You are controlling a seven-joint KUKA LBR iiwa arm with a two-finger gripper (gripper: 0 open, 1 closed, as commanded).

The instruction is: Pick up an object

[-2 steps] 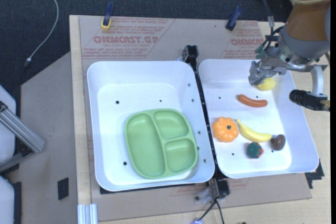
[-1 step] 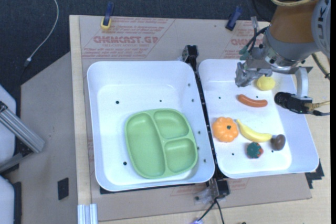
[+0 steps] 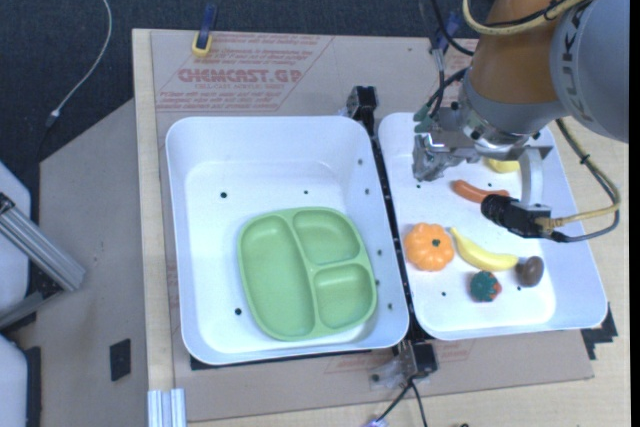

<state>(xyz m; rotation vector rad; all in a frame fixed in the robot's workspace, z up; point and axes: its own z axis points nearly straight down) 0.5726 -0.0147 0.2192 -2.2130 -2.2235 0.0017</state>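
My gripper [image 3: 428, 161] hangs over the far left part of the right bin [image 3: 500, 319], above bare white floor, with nothing seen in it. Just right of it lies a red-orange sausage-shaped toy [image 3: 467, 190]. Nearer the front sit an orange pumpkin [image 3: 429, 247], a yellow banana [image 3: 484, 254], a small green and red ball [image 3: 485, 286] and a brown lump [image 3: 530, 270]. A yellow piece [image 3: 503, 166] peeks out from under the wrist.
The left bin [image 3: 200, 165] holds a green divided plate [image 3: 305, 270]. A black clamp [image 3: 362, 101] sits at the far end of the ridge between the bins. The arm's grey and orange body covers the right bin's far corner, with a cable running along its right side.
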